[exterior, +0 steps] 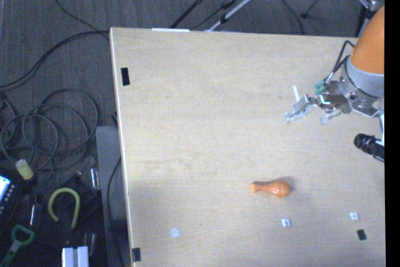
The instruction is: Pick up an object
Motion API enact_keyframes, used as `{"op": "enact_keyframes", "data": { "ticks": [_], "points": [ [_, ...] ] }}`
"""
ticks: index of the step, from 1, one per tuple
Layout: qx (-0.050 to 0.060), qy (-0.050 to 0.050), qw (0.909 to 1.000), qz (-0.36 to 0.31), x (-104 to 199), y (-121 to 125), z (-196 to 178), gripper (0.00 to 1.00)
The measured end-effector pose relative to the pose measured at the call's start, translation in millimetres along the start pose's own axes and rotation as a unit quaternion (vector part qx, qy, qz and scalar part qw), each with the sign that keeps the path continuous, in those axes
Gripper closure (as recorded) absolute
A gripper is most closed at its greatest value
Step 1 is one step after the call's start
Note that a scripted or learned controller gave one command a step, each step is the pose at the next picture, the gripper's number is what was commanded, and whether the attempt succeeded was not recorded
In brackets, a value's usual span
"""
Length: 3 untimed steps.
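Down toward the near edge of the pale wooden bench top [206,103] lies a small orange pear-shaped object [272,188], its long axis running left to right with the thin neck pointing left and the bulb to the right. Well apart from it, further back and to the right, the two-finger metal gripper [299,109] hangs with its fingers spread and nothing between them. Only small square markers [285,222] lie nearby, so the way looks clear
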State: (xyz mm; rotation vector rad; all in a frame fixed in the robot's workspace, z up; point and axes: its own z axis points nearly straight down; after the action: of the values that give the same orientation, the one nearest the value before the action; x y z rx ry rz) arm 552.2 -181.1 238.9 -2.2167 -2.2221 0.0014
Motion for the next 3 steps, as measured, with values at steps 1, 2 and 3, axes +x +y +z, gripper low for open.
{"op": "enact_keyframes", "data": {
  "ticks": [1, 2, 3],
  "points": [
    [0.000, -0.001, 0.9985, 0.056, -41.5, 57.2, 28.5, 0.00],
    [0.000, -0.003, 0.9983, 0.059, -34.5, 104.7, 89.6, 0.00],
    [-0.001, -0.002, 0.9937, -0.112, -25.1, 116.9, 154.6, 0.00]
  ]
}}
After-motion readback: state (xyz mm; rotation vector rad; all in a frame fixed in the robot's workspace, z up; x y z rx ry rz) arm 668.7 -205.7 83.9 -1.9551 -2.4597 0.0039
